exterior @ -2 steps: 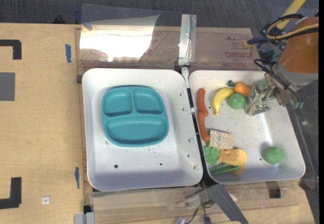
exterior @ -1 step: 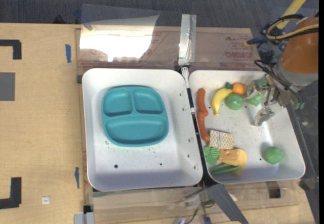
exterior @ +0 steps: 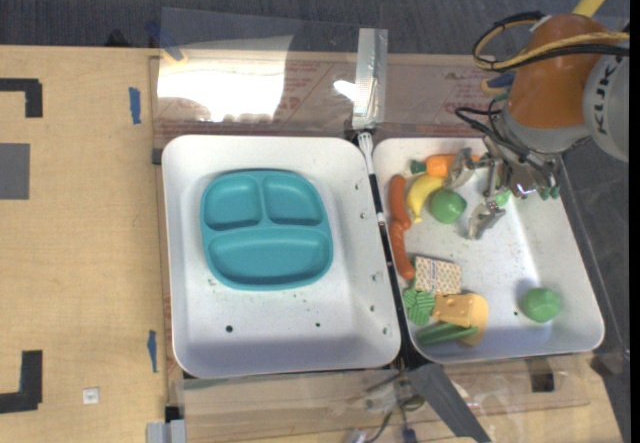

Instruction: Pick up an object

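Note:
The right bin point(exterior: 560, 231) holds several toy foods. A green ball point(exterior: 447, 205) lies by a yellow banana point(exterior: 422, 193), an orange piece point(exterior: 437, 166) and a red-orange sausage point(exterior: 398, 199) near the bin's back left. My gripper point(exterior: 476, 193) hangs low over the bin's back, just right of that green ball. Its fingers point(exterior: 487, 219) stand open and nothing sits between them. A second green ball point(exterior: 541, 304) rests at the front right.
A teal divided plate point(exterior: 267, 229) lies in the left bin point(exterior: 190, 331). In the right bin's front left lie a patterned square point(exterior: 437, 274), a yellow toy point(exterior: 462, 309) and green pieces point(exterior: 420, 305). A second sausage point(exterior: 402, 253) lies along the divider.

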Controlling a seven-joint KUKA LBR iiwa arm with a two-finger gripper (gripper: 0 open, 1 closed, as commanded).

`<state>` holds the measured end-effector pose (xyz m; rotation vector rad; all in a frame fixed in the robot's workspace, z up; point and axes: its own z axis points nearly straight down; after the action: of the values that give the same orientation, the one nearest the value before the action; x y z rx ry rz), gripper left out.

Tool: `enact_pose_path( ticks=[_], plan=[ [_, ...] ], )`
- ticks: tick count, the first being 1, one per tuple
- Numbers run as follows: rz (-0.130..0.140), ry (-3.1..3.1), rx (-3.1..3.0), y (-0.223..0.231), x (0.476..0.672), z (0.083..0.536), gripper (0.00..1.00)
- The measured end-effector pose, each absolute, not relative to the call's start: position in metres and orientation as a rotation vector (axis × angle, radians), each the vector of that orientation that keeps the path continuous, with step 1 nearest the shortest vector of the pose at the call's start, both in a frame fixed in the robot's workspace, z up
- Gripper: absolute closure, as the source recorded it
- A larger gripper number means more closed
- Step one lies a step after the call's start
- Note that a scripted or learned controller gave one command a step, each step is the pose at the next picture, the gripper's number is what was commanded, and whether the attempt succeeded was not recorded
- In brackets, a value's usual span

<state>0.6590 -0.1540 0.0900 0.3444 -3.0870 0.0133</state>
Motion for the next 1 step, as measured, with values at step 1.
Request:
enact_pose_path(
  ticks=[1],
  plan=[
    [0.017,-3.092,0.457,-0.1065,0.6547,0.0897,0.00]
  ],
)
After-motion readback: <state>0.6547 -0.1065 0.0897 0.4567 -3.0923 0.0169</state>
